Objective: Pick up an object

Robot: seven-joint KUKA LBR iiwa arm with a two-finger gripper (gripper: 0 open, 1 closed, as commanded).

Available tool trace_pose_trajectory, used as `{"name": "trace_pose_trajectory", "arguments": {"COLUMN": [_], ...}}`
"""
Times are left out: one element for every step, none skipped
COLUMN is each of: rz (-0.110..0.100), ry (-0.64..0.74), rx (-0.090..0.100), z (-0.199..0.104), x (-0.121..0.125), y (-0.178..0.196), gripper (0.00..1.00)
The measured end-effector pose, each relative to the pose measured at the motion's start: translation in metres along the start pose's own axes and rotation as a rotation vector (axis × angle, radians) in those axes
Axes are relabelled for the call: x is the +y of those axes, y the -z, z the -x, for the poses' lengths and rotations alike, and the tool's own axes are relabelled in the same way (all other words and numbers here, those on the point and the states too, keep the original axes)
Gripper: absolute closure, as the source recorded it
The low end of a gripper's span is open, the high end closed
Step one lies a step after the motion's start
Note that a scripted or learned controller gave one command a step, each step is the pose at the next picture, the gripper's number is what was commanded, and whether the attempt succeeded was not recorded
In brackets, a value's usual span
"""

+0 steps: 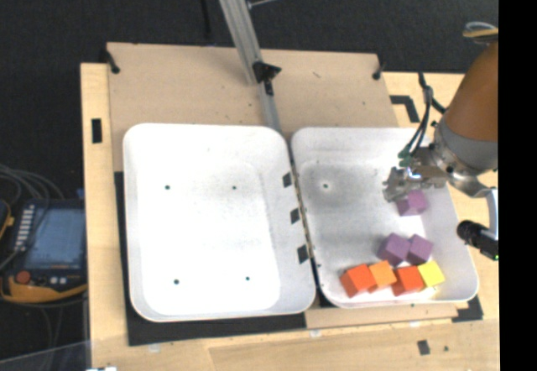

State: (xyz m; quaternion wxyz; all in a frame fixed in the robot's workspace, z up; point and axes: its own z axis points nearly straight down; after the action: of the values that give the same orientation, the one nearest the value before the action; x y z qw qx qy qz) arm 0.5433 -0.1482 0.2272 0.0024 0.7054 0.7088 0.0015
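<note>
Purple cube [411, 204] sits in the right bin [336, 218], directly under the gripper [405, 187], touching or nearly touching its tip; fingers blurred, cannot tell if they are open, closed or on the cube. Seven blocks total in the right bin: three purple, three orange/red, one yellow. Two more purple cubes [406, 248] lie side by side toward the front of the right bin, below the gripper. Front row along the bin's near wall: orange block [359, 279], lighter orange block [383, 274], red-orange block [409, 279], yellow block [431, 274], all touching in a line. Left bin [210, 218] adjoins the right bin's left wall. Arm [471, 122] enters over the right bin's right side.
</note>
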Motion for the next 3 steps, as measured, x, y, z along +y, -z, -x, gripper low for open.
{"name": "trace_pose_trajectory", "arguments": {"rz": [-0.001,-0.006,-0.007], "ry": [0.003,0.002,0.004], "rx": [0.002,0.003,0.005], "z": [-0.054,-0.1,-0.159], "x": [0.0,0.005,-0.004], "y": [0.013,0.009,0.016], "gripper": [1.0,1.0,1.0]}}
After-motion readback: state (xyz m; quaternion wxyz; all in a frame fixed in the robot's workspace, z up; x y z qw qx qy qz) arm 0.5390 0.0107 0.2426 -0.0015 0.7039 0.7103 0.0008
